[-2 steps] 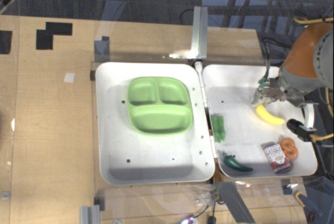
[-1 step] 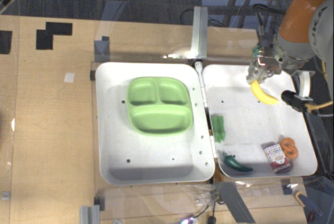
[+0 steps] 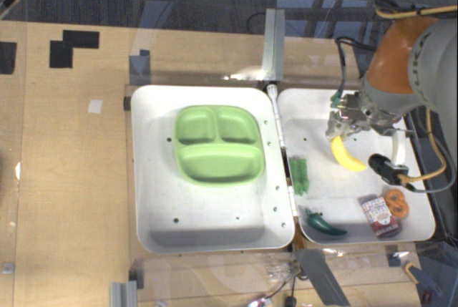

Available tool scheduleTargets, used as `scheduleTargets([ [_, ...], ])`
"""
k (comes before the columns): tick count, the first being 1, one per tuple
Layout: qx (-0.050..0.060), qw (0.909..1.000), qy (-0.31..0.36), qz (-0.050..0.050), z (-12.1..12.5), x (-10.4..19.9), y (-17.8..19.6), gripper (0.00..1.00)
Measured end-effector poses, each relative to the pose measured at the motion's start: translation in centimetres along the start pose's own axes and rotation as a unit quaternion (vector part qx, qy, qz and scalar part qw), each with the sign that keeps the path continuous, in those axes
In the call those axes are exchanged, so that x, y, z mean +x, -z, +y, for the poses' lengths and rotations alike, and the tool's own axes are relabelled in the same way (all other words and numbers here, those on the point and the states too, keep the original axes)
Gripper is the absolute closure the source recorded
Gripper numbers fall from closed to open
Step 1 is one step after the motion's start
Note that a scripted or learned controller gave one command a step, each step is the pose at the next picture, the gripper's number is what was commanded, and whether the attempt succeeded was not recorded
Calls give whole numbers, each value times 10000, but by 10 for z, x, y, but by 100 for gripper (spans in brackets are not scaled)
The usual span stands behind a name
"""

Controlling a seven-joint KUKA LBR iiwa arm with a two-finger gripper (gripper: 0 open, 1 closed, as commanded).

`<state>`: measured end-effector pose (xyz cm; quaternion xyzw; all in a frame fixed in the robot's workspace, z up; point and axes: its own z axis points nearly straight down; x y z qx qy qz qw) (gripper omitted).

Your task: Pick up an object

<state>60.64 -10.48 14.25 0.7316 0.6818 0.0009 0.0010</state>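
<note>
In the right bin [image 3: 315,155] — hand [image 3: 342,128] above banana [image 3: 347,156].

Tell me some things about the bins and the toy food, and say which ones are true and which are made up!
1. The green plate lies in the left bin. True.
2. The banana is on the green plate. False: it lies in the right bin, just under the gripper.
3. The plate has three compartments. True.
4. The dark green pepper sits at the far edge of the right bin. False: it lies near the front edge.
5. The orange thing lies beside the red packet. True.
</note>
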Motion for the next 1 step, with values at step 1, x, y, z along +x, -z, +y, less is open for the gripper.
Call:
scheduleTargets([
  [1,-10,9993,-376,-2,29,31,43,100],
])
